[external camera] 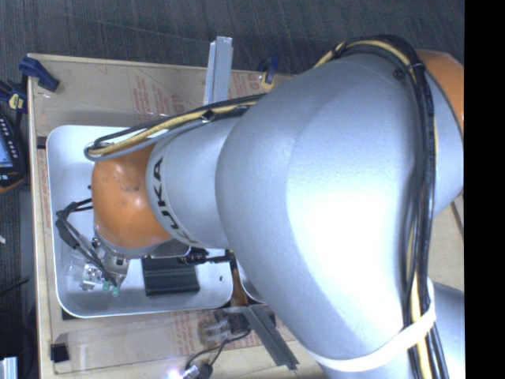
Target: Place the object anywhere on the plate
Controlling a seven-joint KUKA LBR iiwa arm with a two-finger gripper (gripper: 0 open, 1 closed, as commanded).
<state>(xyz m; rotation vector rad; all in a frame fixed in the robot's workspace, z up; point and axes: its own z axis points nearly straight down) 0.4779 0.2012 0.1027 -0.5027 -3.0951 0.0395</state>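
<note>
The grey arm reaches across from the right and covers most of the bench. Its orange band hangs over the left white bin. Below the band, the gripper is low in that bin's near left corner, pointing down at the floor of the bin. A small green-tipped bit shows at its lower end; I cannot make out what it is. A black box-shaped item lies just right of the gripper, near the bin's front wall. The arm hides the right bin almost wholly.
A sliver of the right bin's rim shows under the arm. Cables run along the arm over the left bin. Blue clamps sit at the bench's far left corner, and a metal bracket stands by the front edge.
</note>
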